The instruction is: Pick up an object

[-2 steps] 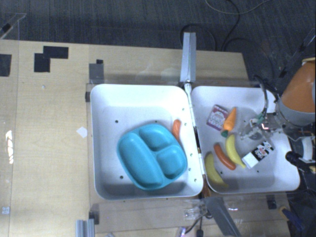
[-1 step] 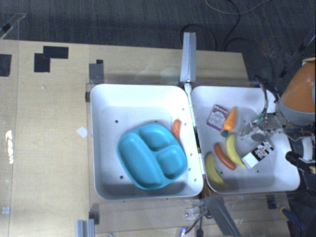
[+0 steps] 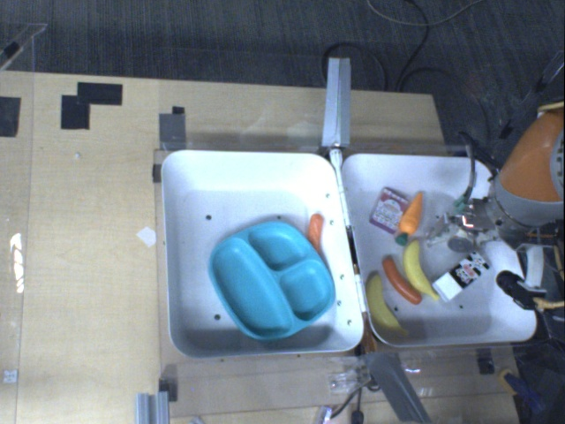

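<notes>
1. Targets: the right bin (image 3: 521,325) holds a loose cluster. A banana (image 3: 418,270) lies mid-bin, a sausage (image 3: 402,280) touching its left side, a second banana (image 3: 381,302) by the left wall, a carrot (image 3: 410,214) and a purple packet (image 3: 387,209) toward the back, a white box (image 3: 461,278) to the right.
2. Gripper (image 3: 466,221): above the bin's right half, near the box and the first banana. Whether it is parted or closed I cannot tell; nothing visibly held.
3. Risk: banana and sausage touch, so a descent there may catch both or push one aside.
4. Risk: curved, smooth plastic fruit could roll or squirt out of a pinch. The flat packet offers little edge.
5. Risk: the banana at the wall leaves poor clearance.
6. Left bin (image 3: 177,237): glossy blue divided plate (image 3: 272,278), small orange piece (image 3: 316,230) just beside it.
</notes>
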Tool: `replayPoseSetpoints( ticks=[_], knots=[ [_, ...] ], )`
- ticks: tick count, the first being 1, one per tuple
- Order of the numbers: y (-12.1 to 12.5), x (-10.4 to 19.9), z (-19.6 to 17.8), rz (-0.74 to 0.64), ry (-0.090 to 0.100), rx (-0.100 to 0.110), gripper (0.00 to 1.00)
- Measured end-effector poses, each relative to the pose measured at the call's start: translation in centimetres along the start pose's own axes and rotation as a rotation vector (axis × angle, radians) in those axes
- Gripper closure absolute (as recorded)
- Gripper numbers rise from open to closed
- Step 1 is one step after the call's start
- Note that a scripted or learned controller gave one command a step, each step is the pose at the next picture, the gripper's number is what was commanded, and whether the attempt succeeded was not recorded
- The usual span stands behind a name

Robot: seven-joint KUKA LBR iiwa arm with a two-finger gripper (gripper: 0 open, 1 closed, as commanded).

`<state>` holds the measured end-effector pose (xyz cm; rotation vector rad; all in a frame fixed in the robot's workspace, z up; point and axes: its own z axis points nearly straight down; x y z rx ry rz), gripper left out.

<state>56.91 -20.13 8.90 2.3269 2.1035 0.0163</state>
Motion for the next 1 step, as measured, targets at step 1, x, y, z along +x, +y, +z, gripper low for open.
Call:
replayPoseSetpoints(
  ticks=[1],
  knots=[
    [0.22,-0.11,-1.23,-0.002,-0.004,-0.007,1.0]
  ],
)
